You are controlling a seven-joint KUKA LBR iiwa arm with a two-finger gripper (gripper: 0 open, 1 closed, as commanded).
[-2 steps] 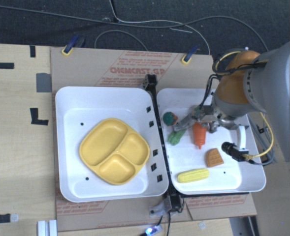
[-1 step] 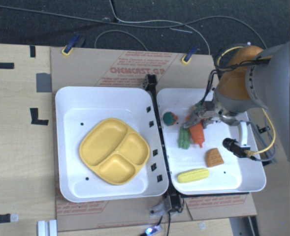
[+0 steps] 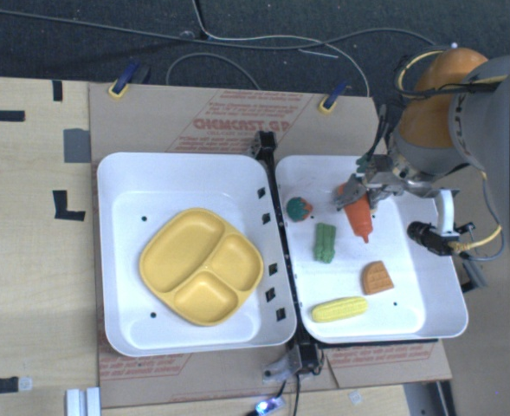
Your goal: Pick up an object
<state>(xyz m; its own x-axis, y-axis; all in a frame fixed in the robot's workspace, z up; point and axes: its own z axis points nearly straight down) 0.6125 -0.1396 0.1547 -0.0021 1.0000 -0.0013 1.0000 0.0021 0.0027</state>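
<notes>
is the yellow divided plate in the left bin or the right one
In the left bin: the yellow plate lies flat on its floor, compartments facing up.

**Bins, plate and spare toys on the bench**

A yellow divided plate (image 3: 201,267) lies in the left bin (image 3: 116,232), turned at a slant. In the right bin (image 3: 410,323), a small green-and-red round toy (image 3: 299,208) sits near the dividing edge, with a green vegetable toy (image 3: 325,243) just nearer. An orange-brown piece (image 3: 377,278) lies to their right, and a yellow corn cob (image 3: 339,308) lies nearest. Both bins rest on a cardboard sheet (image 3: 229,120), held at its far edge by two yellow clamps (image 3: 123,81) (image 3: 332,98). Black tape marks (image 3: 64,206) dot the wooden bench (image 3: 29,276) on the left. Cables (image 3: 237,37) cross the dark floor beyond.
</notes>
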